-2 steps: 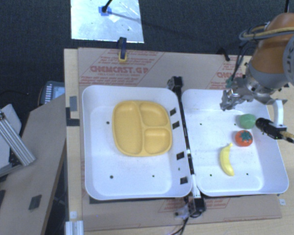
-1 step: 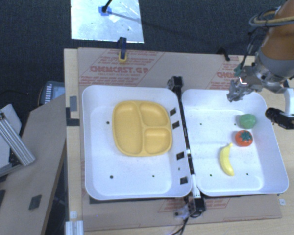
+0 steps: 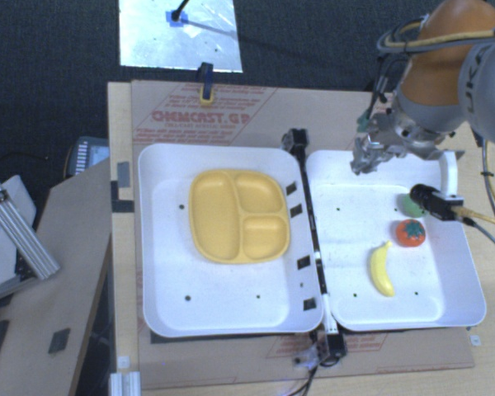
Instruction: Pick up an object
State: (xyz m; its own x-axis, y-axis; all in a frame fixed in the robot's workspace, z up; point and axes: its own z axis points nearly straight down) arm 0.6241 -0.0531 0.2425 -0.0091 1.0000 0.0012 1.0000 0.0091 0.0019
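Bins first: we see the left bin (image 3: 161, 304) bearing a yellow divided plate (image 3: 238, 215), and the right bin (image 3: 445, 304) holding the pickable things. We place the arm (image 3: 445, 52) over the far edge of the right bin, its gripper (image 3: 365, 162) hanging near the bin's back left corner; whether it is spread or pressed together we cannot tell. We find a banana (image 3: 382, 270) lying toward the near right, a tomato (image 3: 411, 233) just beyond it, and something green (image 3: 412, 204) partly hidden behind a black fitting (image 3: 433, 200). We judge the gripper well apart from all three, so a straight descent would close on bare floor; we also fear the round tomato rolling away, and the fitting blocking a reach for the green piece
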